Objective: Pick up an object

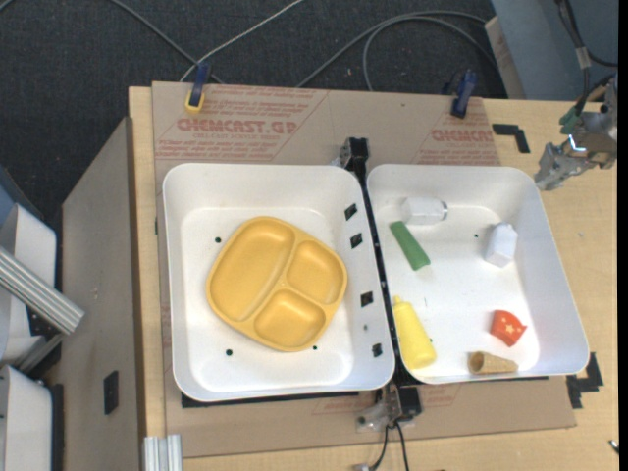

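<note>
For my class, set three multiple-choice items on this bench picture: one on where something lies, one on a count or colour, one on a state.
1. Where does the yellow divided tray lie?
A. In the left bin
B. In the right bin
C. On the cardboard outside the bins

2. How many compartments does that tray have?
A. Two
B. Three
C. Five

3. How is the yellow bottle placed?
A. Standing upright in the middle of the right bin
B. Lying on its side by the right bin's left wall
C. Resting on the divided tray

Answers:
1. A, since the tray sits within the left bin.
2. B, since its ridges mark off three sections.
3. B, since it lies lengthwise beside the wall of the right bin, near the green block.
</note>
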`<state>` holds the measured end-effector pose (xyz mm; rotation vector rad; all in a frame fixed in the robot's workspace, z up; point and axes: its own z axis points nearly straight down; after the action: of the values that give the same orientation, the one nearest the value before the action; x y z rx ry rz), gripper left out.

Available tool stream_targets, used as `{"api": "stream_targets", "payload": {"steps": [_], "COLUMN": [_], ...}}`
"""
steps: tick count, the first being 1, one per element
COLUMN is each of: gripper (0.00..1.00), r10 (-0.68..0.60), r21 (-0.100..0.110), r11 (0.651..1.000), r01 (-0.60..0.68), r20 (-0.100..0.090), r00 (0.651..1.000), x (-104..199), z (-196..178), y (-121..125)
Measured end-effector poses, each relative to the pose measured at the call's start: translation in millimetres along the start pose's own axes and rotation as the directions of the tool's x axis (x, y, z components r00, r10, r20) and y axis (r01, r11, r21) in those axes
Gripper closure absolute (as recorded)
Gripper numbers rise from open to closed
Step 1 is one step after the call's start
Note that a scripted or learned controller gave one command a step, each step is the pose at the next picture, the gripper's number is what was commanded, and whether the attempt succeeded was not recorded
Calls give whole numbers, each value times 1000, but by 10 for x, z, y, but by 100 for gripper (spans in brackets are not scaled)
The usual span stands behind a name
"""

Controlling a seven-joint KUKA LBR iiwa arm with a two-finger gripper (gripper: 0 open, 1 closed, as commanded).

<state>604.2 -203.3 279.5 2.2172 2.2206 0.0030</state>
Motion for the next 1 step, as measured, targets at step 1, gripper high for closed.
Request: {"api": "stream_targets", "payload": {"steps": [1], "gripper": [100], "r10": [-4], "r21": [5], "r11": [1000], "r01": [4], "r20": [-3], "r00": [1000], "x": [580], "z": [63], "y": [102]}}
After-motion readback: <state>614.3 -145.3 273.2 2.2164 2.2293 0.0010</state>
